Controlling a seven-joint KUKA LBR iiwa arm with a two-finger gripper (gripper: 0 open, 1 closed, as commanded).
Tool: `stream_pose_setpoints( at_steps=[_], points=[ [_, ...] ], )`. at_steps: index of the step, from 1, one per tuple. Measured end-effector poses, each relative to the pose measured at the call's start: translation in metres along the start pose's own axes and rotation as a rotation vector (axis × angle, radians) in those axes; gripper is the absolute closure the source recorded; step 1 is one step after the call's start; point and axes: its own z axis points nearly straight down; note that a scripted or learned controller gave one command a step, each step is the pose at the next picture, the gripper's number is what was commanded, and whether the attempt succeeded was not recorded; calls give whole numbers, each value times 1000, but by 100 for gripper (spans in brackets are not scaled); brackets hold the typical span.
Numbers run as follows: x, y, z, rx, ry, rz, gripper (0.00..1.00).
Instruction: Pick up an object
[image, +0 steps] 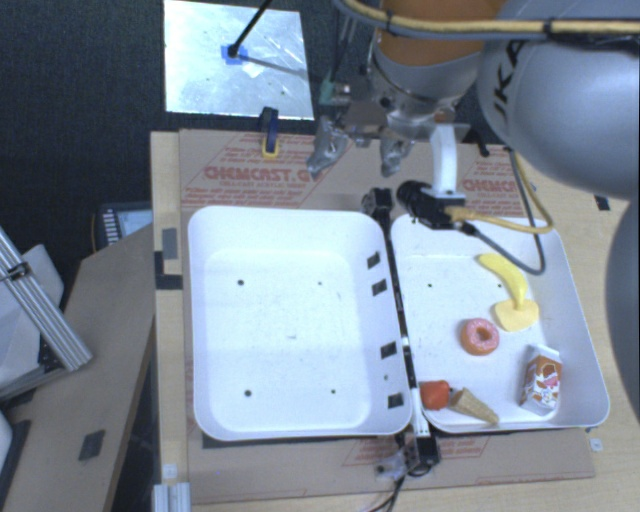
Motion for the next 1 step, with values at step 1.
stream_pose_setpoints(
  at_steps=[1],
  points=[
    [-23, 47, -129, -1, -5, 8, 0]
  ],
)
